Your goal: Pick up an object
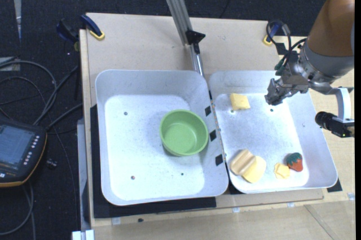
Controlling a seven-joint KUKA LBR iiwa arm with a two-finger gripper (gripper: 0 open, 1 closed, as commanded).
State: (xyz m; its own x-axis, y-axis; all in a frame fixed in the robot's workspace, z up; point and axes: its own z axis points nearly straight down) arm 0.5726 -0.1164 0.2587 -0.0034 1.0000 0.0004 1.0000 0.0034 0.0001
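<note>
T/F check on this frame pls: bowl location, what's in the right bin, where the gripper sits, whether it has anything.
1. The green bowl sits in the left bin. True.
2. The bowl lies tipped on its side. False: it stands upright, opening facing up.
3. The gripper is over the right bin, near its far edge. True.
4. The gripper holds the small yellow block. False: the block lies on the bin floor, apart from the gripper, to its left in the view.
5. The red and green strawberry-like toy lies in the left bin. False: it lies in the right bin's near right corner, beside a small yellow piece.
</note>
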